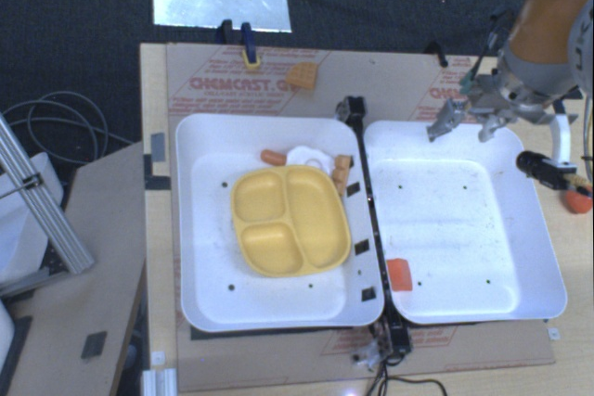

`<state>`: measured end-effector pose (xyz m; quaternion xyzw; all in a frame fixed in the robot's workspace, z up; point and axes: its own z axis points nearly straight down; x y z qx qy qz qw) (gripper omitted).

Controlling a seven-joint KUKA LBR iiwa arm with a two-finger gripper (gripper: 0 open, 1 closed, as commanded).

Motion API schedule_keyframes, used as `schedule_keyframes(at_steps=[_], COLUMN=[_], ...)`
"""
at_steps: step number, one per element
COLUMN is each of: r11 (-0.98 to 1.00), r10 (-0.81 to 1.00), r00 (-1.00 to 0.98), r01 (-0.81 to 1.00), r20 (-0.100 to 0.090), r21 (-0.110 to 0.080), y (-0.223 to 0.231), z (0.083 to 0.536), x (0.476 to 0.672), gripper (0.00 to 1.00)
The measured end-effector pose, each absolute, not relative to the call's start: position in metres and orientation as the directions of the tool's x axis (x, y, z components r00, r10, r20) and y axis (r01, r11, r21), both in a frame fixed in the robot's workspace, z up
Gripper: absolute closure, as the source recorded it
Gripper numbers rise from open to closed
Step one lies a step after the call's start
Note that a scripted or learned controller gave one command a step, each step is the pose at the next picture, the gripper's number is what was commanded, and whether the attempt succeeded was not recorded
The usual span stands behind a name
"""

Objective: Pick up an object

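My gripper (460, 131) hangs over the back rim of the right bin (464, 199), open, with nothing between its fingers. An orange-red block (399, 274) lies in that bin near its front left corner, far from the gripper. In the left bin (200, 227) sits a yellow divided plate (290, 223). Behind the plate lie a small orange sausage-shaped piece (273, 158), a white piece (311, 160) and a tan piece (342, 170).
A tan square piece (302, 74) lies on the cardboard behind the left bin. A small orange thing (579, 200) lies on the bench past the right bin's right rim. Black clips (353, 109) sit along the seam between the bins.
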<state>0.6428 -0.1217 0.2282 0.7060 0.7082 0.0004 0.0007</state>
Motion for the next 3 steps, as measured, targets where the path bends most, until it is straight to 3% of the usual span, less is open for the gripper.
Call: schedule_keyframes(at_steps=[1,2,3], r11=[0.006,0.009,0.005], r10=[1.0,1.0,1.0], r00=[-0.006,-0.009,-0.005], r01=[1.0,1.0,1.0], r20=[0.0,-0.002,-0.001], r21=[0.006,0.023,0.004], y=[-0.121,-0.074,-0.077], z=[0.24,0.432,0.421], x=[0.644,0.636,0.635], gripper=[1.0,1.0,0.0])
